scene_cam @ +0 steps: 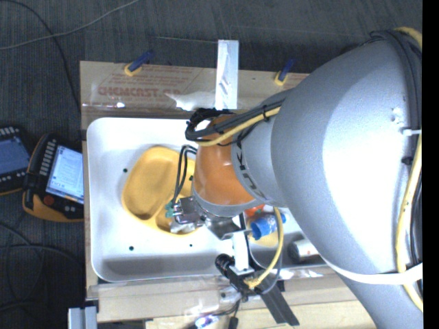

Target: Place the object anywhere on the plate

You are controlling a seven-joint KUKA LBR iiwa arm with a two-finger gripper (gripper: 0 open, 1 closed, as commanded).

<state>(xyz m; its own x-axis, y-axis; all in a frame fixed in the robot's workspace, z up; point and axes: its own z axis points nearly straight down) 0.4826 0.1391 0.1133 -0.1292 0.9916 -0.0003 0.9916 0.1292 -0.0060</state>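
Showing yellow oval plate (pixel 152 181) in left bin (pixel 103 204) | pincer (pixel 180 214) over its edge, grip state unclear

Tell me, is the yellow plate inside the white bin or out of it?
Inside. The yellow plate lies on the floor of the left white bin, the bin's rim all around it; the arm covers its right edge.

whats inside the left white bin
A yellow plate lies in the left bin, towards its middle. The arm's orange band and wrist cover the plate's right edge and that side of the bin, so whatever sits beneath them, including any object, cannot be seen.
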